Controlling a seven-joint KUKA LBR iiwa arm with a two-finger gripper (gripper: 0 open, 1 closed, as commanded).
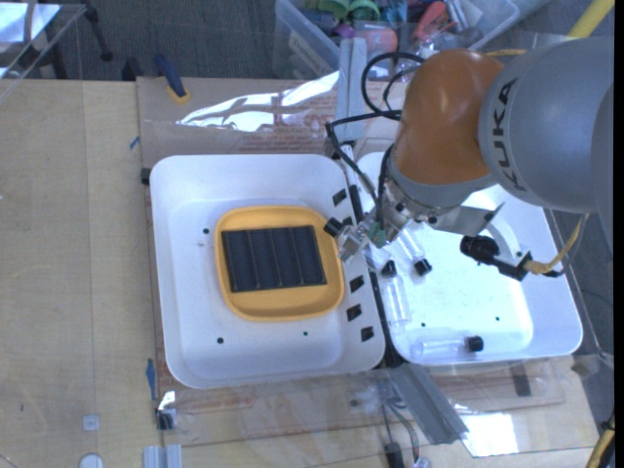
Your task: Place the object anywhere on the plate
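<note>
A yellow plate (280, 261) with a dark ridged centre lies in the left white bin (185, 261). My gripper (363, 234) hangs under the orange wrist, over the divider between the two bins, just off the plate's right rim. Whether it holds anything is hidden from this angle. In the right bin (546, 300) lie small clear pieces with black caps: one clear tube (444, 342) near the front wall, a second one (395, 298) beside the divider, and a small capped piece (421, 264) just below the gripper.
The arm's grey body and orange band (444, 115) cover the back of the right bin. A black fitting with a yellow cable (497, 254) hangs over that bin. A clear tub of coloured toys (390, 3) stands behind the bins.
</note>
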